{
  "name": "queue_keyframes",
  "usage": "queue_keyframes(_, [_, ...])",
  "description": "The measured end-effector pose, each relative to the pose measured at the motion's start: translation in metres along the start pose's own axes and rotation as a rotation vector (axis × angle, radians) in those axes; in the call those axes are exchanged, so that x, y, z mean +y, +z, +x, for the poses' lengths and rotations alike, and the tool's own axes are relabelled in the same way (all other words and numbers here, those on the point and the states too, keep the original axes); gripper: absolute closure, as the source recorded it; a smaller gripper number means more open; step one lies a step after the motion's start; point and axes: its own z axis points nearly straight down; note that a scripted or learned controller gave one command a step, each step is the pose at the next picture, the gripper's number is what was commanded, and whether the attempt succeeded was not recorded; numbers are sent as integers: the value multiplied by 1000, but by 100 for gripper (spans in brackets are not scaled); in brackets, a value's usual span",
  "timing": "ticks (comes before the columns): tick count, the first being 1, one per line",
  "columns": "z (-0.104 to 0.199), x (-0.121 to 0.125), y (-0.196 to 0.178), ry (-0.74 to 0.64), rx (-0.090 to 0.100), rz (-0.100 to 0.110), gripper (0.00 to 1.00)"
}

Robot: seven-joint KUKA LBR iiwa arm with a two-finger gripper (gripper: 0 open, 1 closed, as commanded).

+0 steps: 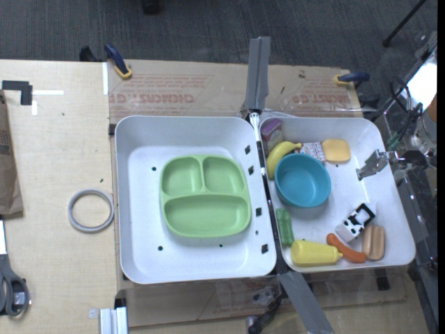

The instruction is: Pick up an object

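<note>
The right bin (389, 207) holds a blue bowl (302, 180) with a yellow banana (281, 153) curled against its far left side. Behind them lie a yellow-orange toy slab (336, 150), a pink-and-white packet (313, 149) and a purple item (272, 127). Along the near side are a green piece (284, 227), a yellow block (314, 252), an orange carrot (346, 250), a tan bun (374, 242) and a black-and-white toy (356, 220). My gripper (373, 163) hangs over the bin's right side, apart from every object.
The left bin (132, 207) holds a green divided plate (205, 195). On the bench to the left lie a tape ring (90, 209), scissors (11, 294) and a brown bag (8, 165). A grey post (257, 72) stands behind the bins.
</note>
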Motion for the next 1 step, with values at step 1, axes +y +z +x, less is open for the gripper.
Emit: queue_keyframes(1, [41, 80, 99, -98, -2, -3, 0])
